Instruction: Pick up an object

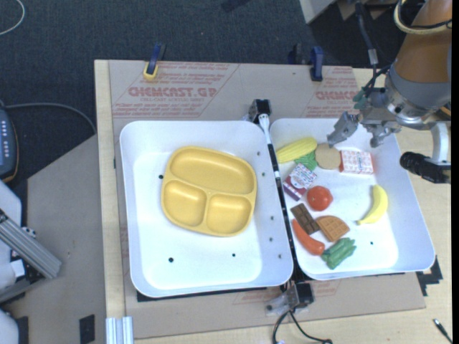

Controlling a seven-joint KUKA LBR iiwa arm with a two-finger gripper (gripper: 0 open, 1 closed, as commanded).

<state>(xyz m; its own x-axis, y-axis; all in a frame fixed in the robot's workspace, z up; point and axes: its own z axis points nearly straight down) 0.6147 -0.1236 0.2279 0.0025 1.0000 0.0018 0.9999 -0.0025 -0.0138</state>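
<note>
A yellow divided plate (209, 190) sat mid-left bin (136, 213). In the right bin (412, 242), corn (296, 149) lay near the far-left corner, a tomato (319, 197) at centre, a banana (376, 205) toward the right edge. The gripper (362, 133) hovered spread open, holding nothing, above the far edge beside a small carton (356, 162).

arm: comes in from the right, grey with the orange band sitting up top, wrist angled down over the far right part of the right bin (423, 246)
gripper (362, 131): hangs over the back of that bin, not touching it
fingers (343, 129): spread apart, one out left, one right, nothing between them
</note>
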